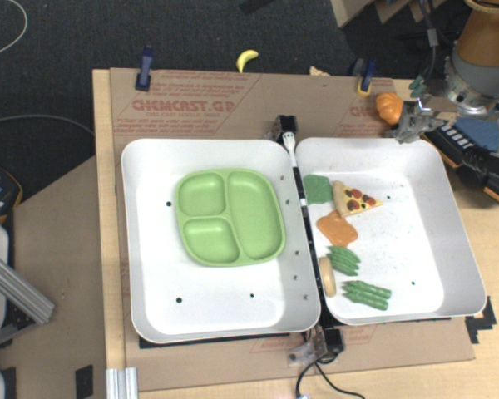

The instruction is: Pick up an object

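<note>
- Green tray (230,217) lay in the left bin (141,223).
- My right bin (432,223) held the toys along its left side: a pizza slice (355,199), a green leaf (318,189), an orange piece (338,229) and beans (366,293) nearest.
- My pincer (415,123) hung over the far right corner of that bin, well apart from the toys; whether it was open I could not tell.

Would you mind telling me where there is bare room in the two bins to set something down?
The right bin is bare across its right half, beyond the pizza slice. Its left edge is crowded with toy food. In the left bin, bare floor rings the green tray, widest along the near edge.
</note>
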Controlling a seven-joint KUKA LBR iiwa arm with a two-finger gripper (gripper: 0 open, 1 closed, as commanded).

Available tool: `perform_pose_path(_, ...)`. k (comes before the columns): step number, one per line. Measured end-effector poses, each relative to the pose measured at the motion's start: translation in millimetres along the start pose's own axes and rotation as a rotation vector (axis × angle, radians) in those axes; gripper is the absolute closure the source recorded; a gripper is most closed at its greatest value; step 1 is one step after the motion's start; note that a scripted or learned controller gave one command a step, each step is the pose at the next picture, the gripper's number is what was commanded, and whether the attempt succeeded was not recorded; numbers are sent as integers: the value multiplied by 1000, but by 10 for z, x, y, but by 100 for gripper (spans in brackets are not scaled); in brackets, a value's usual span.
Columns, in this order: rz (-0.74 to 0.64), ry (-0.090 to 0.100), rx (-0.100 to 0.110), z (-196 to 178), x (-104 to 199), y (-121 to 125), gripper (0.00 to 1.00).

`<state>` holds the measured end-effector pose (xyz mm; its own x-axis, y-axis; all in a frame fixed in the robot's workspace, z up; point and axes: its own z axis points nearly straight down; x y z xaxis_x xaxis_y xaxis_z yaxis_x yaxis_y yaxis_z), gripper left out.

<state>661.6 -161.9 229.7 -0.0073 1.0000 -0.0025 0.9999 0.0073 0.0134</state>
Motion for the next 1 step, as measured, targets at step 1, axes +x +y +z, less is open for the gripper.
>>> perform_pose_path(1,-2,3,-2,-1418,896,-375,100)
